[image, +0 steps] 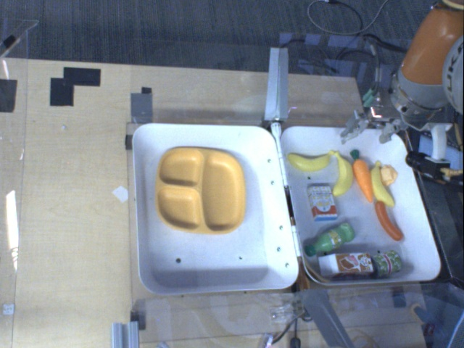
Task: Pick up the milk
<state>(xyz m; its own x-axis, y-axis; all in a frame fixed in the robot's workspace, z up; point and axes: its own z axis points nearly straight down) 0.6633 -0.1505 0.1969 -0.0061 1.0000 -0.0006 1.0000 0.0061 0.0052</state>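
The milk (322,201) is a small white carton with a red and blue label, lying near the middle of the right bin (428,256). My gripper (373,125) hangs over the bin's far edge, up and to the right of the carton and well apart from it. Its fingers (357,127) are spread open with nothing between them.
Around the milk in the right bin lie two bananas (310,162), a carrot (362,180), a sausage (388,220), a green bottle (330,238) and a dark bottle (360,264). The left bin (210,274) holds a yellow divided plate (201,189).
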